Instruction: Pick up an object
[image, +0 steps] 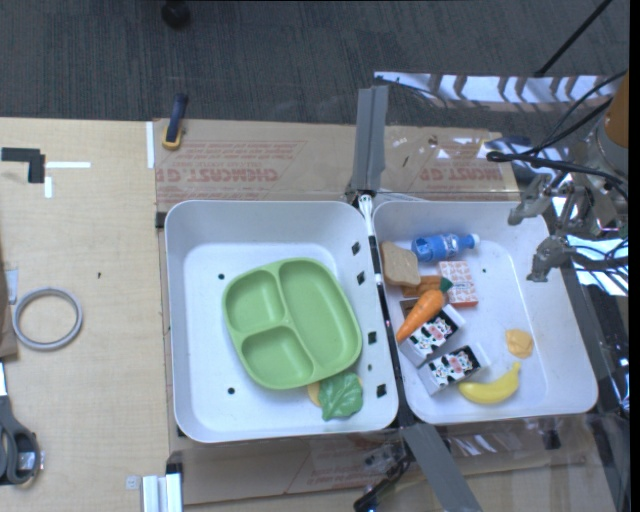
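Hovering at the right bin's (575, 330) edge, the claw (545, 262) gripped nothing I could tell; banana (492, 387) lay below-left.

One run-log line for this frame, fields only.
gripper: above right bin's far right edge, holding nothing | banana, carrot: in right bin | green tray: left bin

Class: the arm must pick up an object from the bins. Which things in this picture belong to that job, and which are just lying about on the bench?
Belong to the job:
banana
carrot
blue bottle
green divided plate
end effector

Just lying about:
tape roll
scissors
clamp
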